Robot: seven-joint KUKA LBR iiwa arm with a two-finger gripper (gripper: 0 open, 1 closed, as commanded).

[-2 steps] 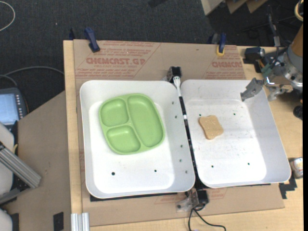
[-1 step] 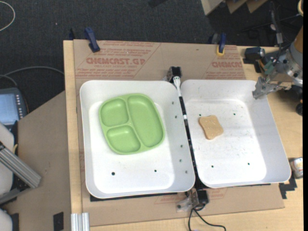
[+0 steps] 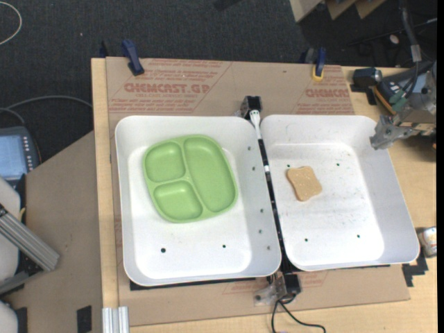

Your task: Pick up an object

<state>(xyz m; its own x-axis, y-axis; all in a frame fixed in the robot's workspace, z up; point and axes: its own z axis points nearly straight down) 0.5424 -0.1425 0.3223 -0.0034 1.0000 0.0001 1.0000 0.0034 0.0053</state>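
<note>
A tan, flat piece shaped like a bread slice (image 3: pixel 304 183) lies in the right white bin (image 3: pixel 374 248), towards its left side. A green divided plate (image 3: pixel 190 178) rests in the left white bin (image 3: pixel 139 255). My gripper (image 3: pixel 385 134) hangs at the far right corner of the right bin, over its rim, well apart from the tan piece. Nothing is seen held in it.
A black divider strip (image 3: pixel 266 179) runs between the two bins. The bins sit on a brown board (image 3: pixel 208 82) held by blue clamps (image 3: pixel 132 55) at the back. Cables and arm parts (image 3: pixel 409 96) crowd the back right.
</note>
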